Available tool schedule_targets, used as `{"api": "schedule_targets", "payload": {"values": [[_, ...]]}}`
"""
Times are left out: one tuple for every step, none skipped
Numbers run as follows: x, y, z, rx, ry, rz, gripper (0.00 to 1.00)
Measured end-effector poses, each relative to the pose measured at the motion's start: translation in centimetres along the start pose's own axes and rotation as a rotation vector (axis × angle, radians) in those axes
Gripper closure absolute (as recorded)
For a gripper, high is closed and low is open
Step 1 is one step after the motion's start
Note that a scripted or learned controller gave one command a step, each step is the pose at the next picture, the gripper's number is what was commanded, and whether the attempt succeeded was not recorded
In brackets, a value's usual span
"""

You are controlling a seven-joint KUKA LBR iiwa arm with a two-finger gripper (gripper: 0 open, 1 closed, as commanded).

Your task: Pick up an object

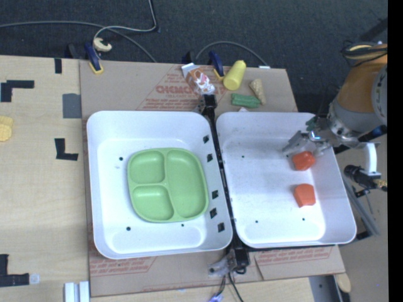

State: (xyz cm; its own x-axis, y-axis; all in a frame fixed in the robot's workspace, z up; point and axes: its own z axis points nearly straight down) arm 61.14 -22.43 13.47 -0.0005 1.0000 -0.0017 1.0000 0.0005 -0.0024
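While gripper [306, 146] is hovering just above upper orange piece [303, 161] in right bin [264, 219], I'm judging approach step; fingers' state: can't tell; nxt needing descent + pinch.

Divided plate [167, 185] in left bin [107, 131]; two blocks [305, 195] in right bin [252, 187]

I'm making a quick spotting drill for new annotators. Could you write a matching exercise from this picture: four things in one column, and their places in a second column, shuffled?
Things:
1. green divided plate
2. yellow bottle-shaped toy
3. gripper
4. lower orange block

Places:
A. on the cardboard behind the bins
B. in the left bin
C. in the right bin, near its right wall, nearer the front than the other orange piece
D. over the right bin's back right part, just above that other orange piece

Pairs: 1-B, 2-A, 3-D, 4-C
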Motion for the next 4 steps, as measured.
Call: {"api": "schedule_targets", "payload": {"values": [[0.1, -6.4, 4.8, -0.004, 0.001, 0.0, 0.0], [5.3, -11.1, 4.8, -0.007, 0.0, 0.0, 0.0], [5.2, -11.0, 3.8, -0.008, -0.001, 0.0, 1.0], [10.9, -11.9, 3.2, 0.0, 0.004, -0.001, 1.0]]}}
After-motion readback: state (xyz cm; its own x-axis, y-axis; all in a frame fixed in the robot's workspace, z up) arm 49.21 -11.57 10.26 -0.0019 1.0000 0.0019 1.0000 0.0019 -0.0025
